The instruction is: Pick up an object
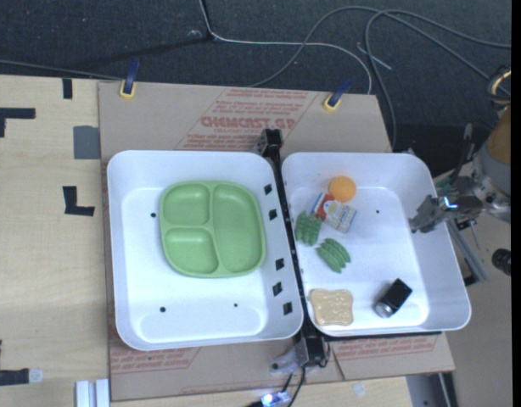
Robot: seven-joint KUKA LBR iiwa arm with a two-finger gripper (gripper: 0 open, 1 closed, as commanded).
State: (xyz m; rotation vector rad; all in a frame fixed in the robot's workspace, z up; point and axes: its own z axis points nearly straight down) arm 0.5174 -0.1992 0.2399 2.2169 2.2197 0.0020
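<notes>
Currently gripper point(422, 213) hovers at right bin point(430, 181) right edge, grip state unreadable, holding nothing visibly; 6 items loose there, so pick not yet begun.

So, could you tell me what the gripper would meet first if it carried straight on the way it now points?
The gripper sits over the right bin's right rim, pointing left into the bin. Its line leads towards the small carton below the orange ball, though its height above them is unclear.
</notes>
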